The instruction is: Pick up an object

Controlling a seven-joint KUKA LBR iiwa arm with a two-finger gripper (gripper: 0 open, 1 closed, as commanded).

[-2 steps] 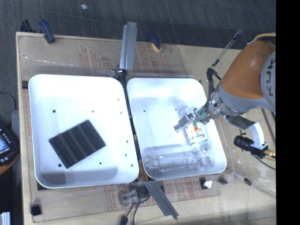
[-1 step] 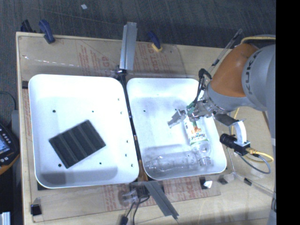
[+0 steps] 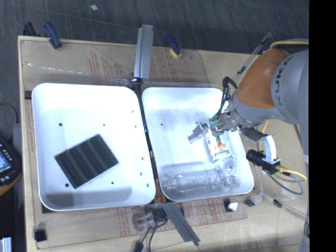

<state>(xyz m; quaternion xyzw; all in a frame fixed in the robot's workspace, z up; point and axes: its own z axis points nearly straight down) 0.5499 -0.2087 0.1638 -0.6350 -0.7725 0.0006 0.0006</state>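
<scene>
Two white bins sit on the surface (image 3: 220,67). The left bin (image 3: 44,101) holds one dark ribbed slab (image 3: 86,160). The right bin (image 3: 157,104) holds two clear bottles, one labelled (image 3: 220,150) and one lying flat (image 3: 194,182), with the tool (image 3: 202,132) above the labelled one.

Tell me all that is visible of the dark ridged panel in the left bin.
The dark ridged panel is a flat rectangle, black or dark grey, with parallel ridges running along its length. It looks like plastic or rubber. It lies flat on the floor of the left bin, turned at a slant to the walls, toward the bin's near left part. Nothing touches it but the bin floor.
</scene>
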